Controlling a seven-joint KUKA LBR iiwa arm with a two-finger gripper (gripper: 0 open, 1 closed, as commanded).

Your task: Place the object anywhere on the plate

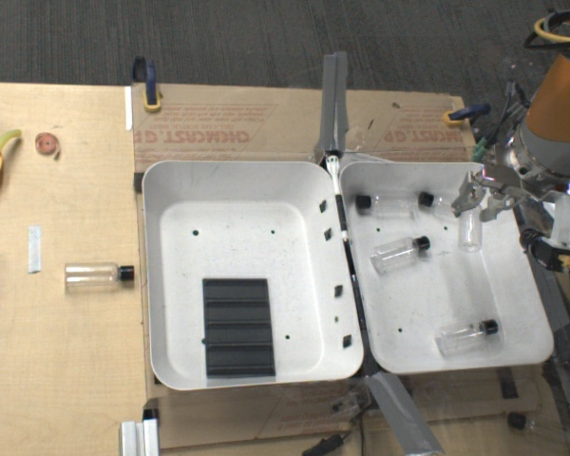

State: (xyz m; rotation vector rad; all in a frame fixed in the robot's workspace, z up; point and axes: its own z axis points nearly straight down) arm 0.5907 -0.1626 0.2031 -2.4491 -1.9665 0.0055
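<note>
The plate (237, 328) is a black ribbed rectangle lying at the front of the left bin (171, 255). My gripper (473, 201) hangs over the back right part of the right bin (513, 350). It is shut on a clear vial (469, 232), which hangs upright below the fingers, above the bin floor. Loose clear vials with black caps lie in the right bin: one near the middle (399, 252), one at the front right (465, 335), and one at the back left (375, 200). A black cap (425, 199) lies near the back.
A grey divider post (334, 103) rises between the bins at the back. Outside the bins, another clear vial (97, 274) lies on the wooden bench at the left. Black clips stick out along the left bin's right wall (345, 283).
</note>
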